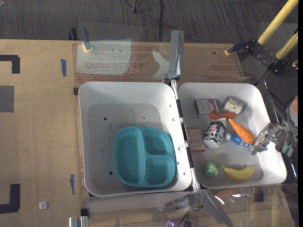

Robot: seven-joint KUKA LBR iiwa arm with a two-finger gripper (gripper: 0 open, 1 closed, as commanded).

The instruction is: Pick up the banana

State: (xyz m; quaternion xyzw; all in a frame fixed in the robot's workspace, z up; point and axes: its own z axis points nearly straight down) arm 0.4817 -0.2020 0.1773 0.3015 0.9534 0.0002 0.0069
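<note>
Here the banana [238, 172] lies by the right bin's [277, 174] front edge, near a green fruit [210, 168]. The gripper [262, 141] hovers released above it; descending off-centre could knock the carrot [241, 132].

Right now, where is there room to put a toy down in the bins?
The left bin has bare floor behind and left of the teal tray. The right bin is crowded: banana, carrot, green ball, milk carton, with the gripper close by.

Metallic silver end effector [263, 140], green-tipped
</note>
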